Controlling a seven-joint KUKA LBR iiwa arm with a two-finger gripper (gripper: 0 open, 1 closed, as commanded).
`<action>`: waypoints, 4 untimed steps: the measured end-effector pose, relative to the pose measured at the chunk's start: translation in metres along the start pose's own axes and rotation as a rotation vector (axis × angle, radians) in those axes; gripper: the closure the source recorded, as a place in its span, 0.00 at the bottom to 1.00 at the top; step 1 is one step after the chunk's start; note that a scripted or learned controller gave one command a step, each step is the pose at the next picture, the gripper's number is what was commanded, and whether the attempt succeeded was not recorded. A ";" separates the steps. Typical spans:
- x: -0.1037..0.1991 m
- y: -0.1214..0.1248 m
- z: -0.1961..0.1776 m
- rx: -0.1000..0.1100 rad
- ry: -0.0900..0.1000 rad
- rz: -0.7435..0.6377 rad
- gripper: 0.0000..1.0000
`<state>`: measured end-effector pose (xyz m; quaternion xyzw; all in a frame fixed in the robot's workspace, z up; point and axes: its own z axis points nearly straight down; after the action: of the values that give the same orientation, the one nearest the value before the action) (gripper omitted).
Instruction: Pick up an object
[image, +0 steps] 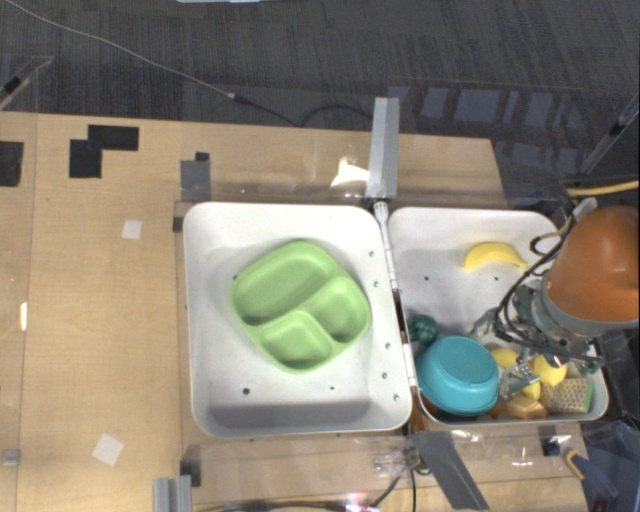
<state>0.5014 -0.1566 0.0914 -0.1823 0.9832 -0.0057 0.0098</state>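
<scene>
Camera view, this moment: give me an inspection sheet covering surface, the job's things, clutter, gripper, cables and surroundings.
Surface: wooden bench bearing left bin and right bin, side by side.
Job's things: green divided tray in left bin; banana, teal bowl, dark green ball and small yellow items in right bin.
Clutter: black tape patches on bench.
Gripper: gripper low over right bin's near corner among the small items; grasp unclear.
Cables: bundle at wrist; cable on floor.
Surroundings: dark carpet.

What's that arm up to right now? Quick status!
Gripper down in right bin, among small yellow items. Nothing seen held. Blue bowl close beside.
</scene>
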 end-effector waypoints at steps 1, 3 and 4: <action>-0.099 -0.035 0.005 -0.009 0.006 0.092 0.00; -0.028 -0.055 -0.012 0.000 -0.008 0.027 1.00; -0.028 -0.055 -0.012 0.000 -0.007 0.027 0.00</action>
<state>0.5468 -0.1976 0.1046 -0.1689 0.9855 -0.0047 0.0134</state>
